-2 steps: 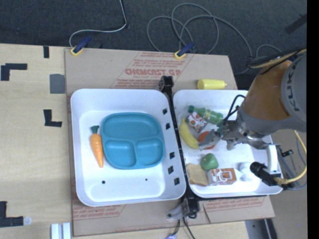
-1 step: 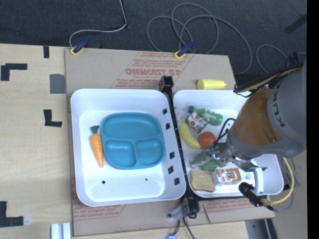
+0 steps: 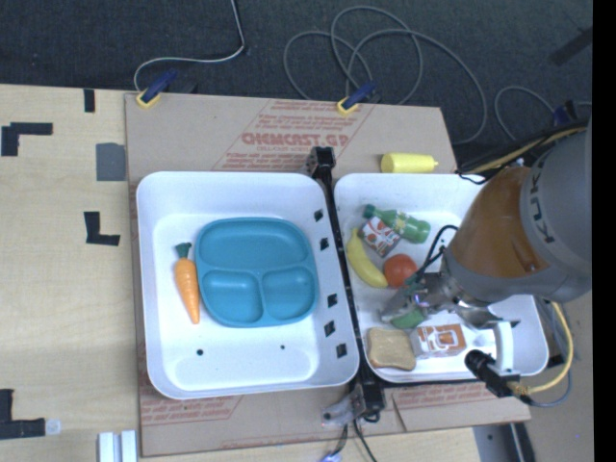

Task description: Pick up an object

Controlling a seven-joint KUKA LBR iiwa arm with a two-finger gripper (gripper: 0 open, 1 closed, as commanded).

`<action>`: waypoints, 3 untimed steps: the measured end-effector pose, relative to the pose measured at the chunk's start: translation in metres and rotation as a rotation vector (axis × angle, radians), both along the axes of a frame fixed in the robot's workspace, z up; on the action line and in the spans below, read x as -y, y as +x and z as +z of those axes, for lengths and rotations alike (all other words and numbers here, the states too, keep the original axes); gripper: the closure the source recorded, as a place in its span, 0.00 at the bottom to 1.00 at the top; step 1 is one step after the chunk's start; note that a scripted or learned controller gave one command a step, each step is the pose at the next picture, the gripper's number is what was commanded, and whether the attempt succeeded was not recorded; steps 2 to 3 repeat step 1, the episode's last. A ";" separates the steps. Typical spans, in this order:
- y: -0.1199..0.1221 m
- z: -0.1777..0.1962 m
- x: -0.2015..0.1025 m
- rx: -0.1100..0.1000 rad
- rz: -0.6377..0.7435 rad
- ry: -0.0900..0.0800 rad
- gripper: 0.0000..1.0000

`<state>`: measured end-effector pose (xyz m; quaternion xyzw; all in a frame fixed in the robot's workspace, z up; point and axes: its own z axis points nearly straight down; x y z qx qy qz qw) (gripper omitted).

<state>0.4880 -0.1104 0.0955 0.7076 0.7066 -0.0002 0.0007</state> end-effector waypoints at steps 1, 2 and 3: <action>0.098 0.089 -0.063 0.000 0.004 0.002 1.00; 0.098 0.089 -0.063 0.000 0.004 0.002 1.00; 0.098 0.089 -0.063 0.000 0.004 0.002 1.00</action>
